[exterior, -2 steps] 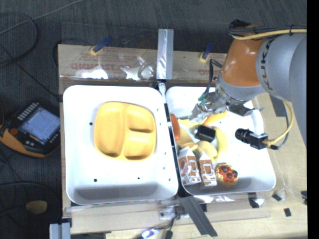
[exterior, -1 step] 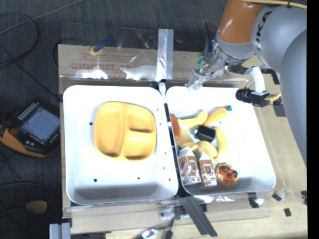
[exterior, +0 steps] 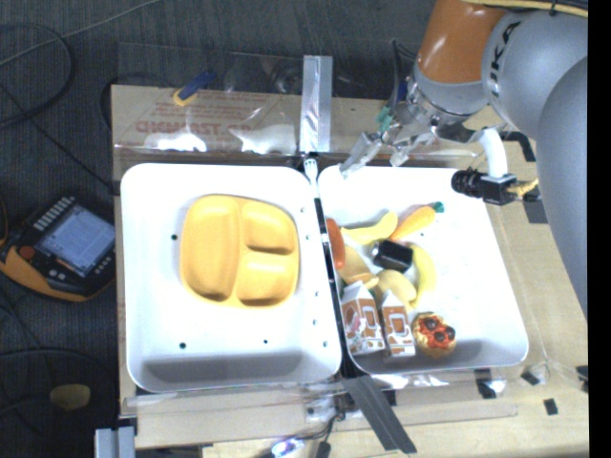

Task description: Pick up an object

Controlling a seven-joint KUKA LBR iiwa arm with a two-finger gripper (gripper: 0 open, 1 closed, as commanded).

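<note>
My gripper (exterior: pixel 382 151) hangs over the far rim of the right bin (exterior: pixel 496 284), above its far-left corner; its two fingers stand spread apart with nothing between them. Taking the yellow divided tray (exterior: pixel 239 249) as my landmark: it lies alone in the middle of the left bin (exterior: pixel 153 342). Everything I might pick lies to the tray's right, across the shared wall, bunched in the right bin's left half. Nearest the tray is a reddish sausage-like piece (exterior: pixel 334 243); beyond it lie a banana (exterior: pixel 370 227), an orange carrot (exterior: pixel 416 221) and a small black block (exterior: pixel 392 254). Nearer the camera stand two small cartons (exterior: pixel 379 325) side by side, with a dotted orange item (exterior: pixel 432 333) just beside them.
</note>
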